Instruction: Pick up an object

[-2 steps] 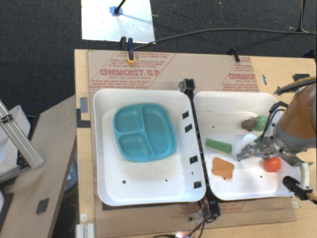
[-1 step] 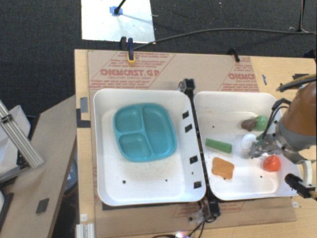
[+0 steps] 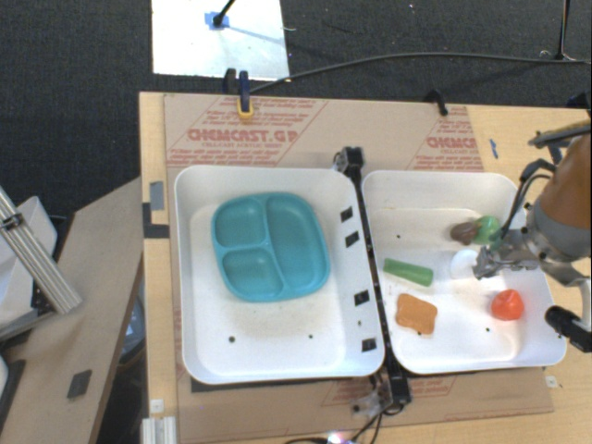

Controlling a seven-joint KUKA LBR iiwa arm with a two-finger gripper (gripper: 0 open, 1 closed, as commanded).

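The right bin (image 3: 416,192) holds a green cylinder (image 3: 408,271), an orange chunk (image 3: 416,313), a red tomato-like ball (image 3: 506,304), a brown piece (image 3: 463,232) and a green round piece (image 3: 487,227). My gripper (image 3: 485,266) hangs low in the right part of this bin, just above and left of the red ball, over a pale round thing (image 3: 462,265). The arm comes in from the right edge. Nothing is visibly held between the fingers.
In the left bin (image 3: 199,248) lies a teal divided plate (image 3: 271,245). A black divider with clips (image 3: 363,248) runs between the bins. Cardboard lines the bench behind, with a yellow clamp (image 3: 242,95) and a cable at the back.
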